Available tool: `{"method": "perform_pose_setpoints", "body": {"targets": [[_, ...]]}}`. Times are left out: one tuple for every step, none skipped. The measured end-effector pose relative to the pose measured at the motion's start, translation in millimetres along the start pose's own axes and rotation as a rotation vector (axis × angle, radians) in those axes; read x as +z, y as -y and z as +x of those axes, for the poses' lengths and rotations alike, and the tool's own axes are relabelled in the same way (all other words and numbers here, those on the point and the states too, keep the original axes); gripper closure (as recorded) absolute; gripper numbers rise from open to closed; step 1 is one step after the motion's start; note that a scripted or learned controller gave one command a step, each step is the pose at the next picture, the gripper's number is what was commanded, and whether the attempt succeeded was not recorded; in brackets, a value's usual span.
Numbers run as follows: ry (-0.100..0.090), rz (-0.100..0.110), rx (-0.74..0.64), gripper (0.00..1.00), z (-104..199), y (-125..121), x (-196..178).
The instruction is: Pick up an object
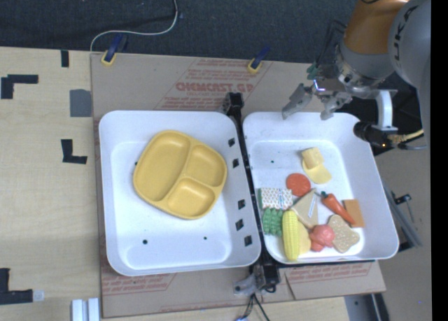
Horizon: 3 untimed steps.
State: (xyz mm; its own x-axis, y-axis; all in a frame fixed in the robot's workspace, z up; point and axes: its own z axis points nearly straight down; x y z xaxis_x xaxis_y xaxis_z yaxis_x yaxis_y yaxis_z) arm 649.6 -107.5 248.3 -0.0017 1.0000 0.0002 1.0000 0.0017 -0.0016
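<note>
On the counter, the right bin [364, 155] crowds toy food [308, 211] tightly; the gripper [309, 105], fingers released above its upper edge, risks snagging neighbours.

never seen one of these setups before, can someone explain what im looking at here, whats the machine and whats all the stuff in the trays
This is one picture from a camera fixed above a bench, looking down at a slant. The grey and orange machine at upper right is a robot arm. Its tool, two open fingers, hangs over the far edge of the right bin and holds nothing. That bin has toy food: a corn cob, a carrot, a tomato slice, and more. The left bin holds a yellow divided plate.
</note>
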Motion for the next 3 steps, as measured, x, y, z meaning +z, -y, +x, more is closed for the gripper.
{"method": "perform_pose_setpoints", "body": {"targets": [[-0.002,0.014,0.006,0.0,-15.9,103.5,83.8],[0.002,-0.003,0.002,0.0,-41.2,74.2,166.7],[0.003,-0.006,0.001,0.0,-24.4,99.7,162.3]]}}
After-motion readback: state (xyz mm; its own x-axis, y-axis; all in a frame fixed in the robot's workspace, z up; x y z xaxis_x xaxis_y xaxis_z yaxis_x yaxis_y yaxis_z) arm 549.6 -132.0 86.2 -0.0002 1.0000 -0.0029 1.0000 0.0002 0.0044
